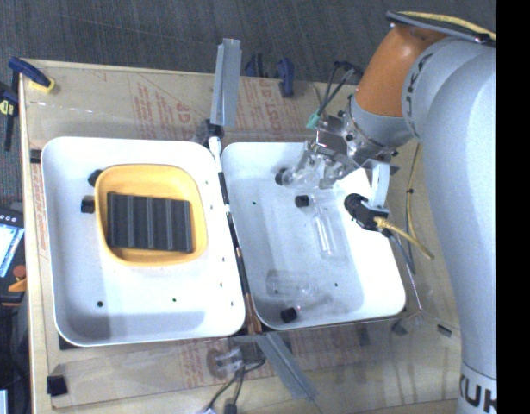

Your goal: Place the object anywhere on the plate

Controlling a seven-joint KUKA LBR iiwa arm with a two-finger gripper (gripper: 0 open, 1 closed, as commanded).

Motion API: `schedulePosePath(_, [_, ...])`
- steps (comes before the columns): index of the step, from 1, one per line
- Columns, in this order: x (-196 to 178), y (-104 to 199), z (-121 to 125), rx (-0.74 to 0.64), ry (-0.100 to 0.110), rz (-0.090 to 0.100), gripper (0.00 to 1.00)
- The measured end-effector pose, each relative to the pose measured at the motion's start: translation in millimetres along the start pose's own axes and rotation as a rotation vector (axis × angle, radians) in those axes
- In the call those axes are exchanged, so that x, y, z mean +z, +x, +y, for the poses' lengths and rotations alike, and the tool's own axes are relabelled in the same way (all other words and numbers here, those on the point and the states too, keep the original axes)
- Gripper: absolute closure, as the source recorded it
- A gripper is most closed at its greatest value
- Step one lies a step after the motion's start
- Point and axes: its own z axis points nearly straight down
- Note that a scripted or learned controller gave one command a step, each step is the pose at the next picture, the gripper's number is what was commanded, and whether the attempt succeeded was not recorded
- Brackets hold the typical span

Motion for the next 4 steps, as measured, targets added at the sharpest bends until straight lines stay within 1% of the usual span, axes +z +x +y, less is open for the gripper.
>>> schedulePosePath(1, [3, 65, 1, -0.308, -0.003, -0.002, 1.0])
schedulePosePath(2, [20, 120, 3, -0.588, -0.003, -0.004, 1.0])
schedulePosePath(3, [21, 151, -37, -0.793, 0.0, -0.002, 1.0])
schedulePosePath(4, [21, 150, -37, -0.792, 0.0, -0.003, 0.0])
